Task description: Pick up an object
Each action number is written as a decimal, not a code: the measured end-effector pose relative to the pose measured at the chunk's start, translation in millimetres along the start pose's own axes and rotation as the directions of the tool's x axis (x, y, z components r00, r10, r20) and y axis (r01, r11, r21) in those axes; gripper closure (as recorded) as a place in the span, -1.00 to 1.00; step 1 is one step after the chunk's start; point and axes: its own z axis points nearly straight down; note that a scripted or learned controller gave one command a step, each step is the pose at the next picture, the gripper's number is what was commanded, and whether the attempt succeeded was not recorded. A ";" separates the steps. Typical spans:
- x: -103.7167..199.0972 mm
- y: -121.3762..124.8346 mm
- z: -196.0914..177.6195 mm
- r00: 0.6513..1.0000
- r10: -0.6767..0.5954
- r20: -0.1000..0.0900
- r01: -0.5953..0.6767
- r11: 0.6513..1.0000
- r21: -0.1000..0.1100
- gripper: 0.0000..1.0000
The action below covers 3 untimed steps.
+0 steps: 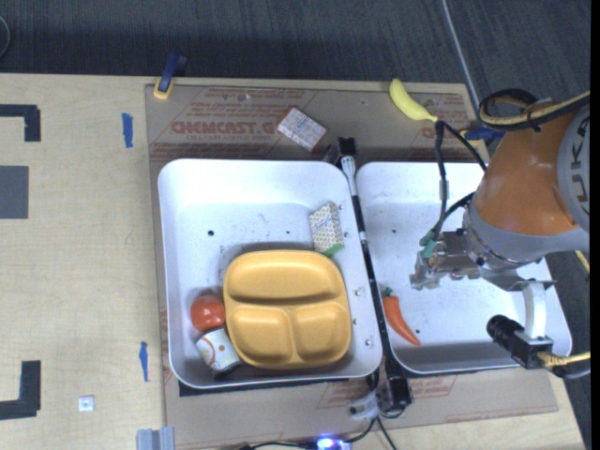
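Note:
My gripper [429, 268] hangs over the middle of the right bin [394, 187], reaching in from the right. Nothing shows between its fingers. An orange carrot [397, 319] lies below and left of it, against the right bin's left wall. In the left bin [187, 214] sits a yellow divided tray [286, 306]. A red ball [207, 312] and a small white and orange can [217, 349] lie at the tray's left. A patterned packet [325, 226] rests by the left bin's right wall.
A yellow banana [409, 100] and a small patterned box [301, 127] lie on the cardboard behind the bins. A blue clamp [169, 73] sits at the cardboard's far left corner. A black divider bar [356, 223] runs between the bins.

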 end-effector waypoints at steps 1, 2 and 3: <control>-33.6 18.6 18.3 1.000 0.002 0.003 -0.002 1.000 -0.003 1.00; -9.5 13.5 2.5 1.000 0.000 0.002 0.000 1.000 -0.005 1.00; -7.4 0.1 0.5 1.000 0.002 0.000 -0.002 1.000 -0.002 1.00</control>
